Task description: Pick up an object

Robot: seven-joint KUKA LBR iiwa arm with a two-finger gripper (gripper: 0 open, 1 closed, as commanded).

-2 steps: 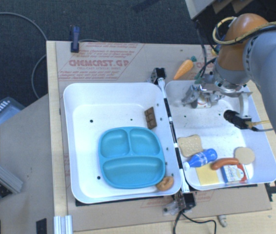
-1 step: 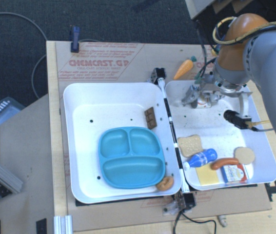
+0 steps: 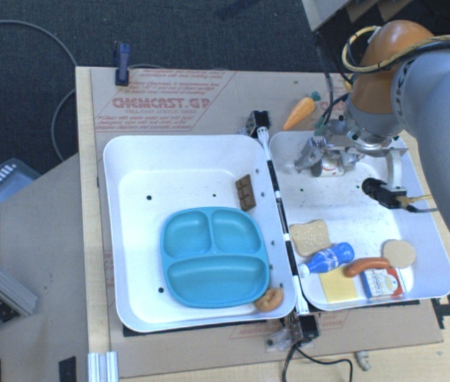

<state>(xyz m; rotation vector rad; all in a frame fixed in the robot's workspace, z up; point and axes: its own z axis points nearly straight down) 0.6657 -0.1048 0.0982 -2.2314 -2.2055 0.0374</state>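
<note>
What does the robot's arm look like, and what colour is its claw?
The arm is fat, round and smooth, mostly grey, with a shiny orange band above the wrist. Yellow and black cables loop beside that band. The claw at the end is small, made of silvery-grey metal with dark parts.

Robot lab: 2 bins (image 3: 122,165), cables (image 3: 18,34), carpet

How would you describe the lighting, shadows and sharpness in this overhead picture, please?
Camera view: light is even and soft, with faint shadows under the blue three-compartment plastic plate and inside the left shallow white bin; the grey arm with its orange band looks slightly soft, close to the lens; the end effector is too small and cluttered to read clearly.
</note>
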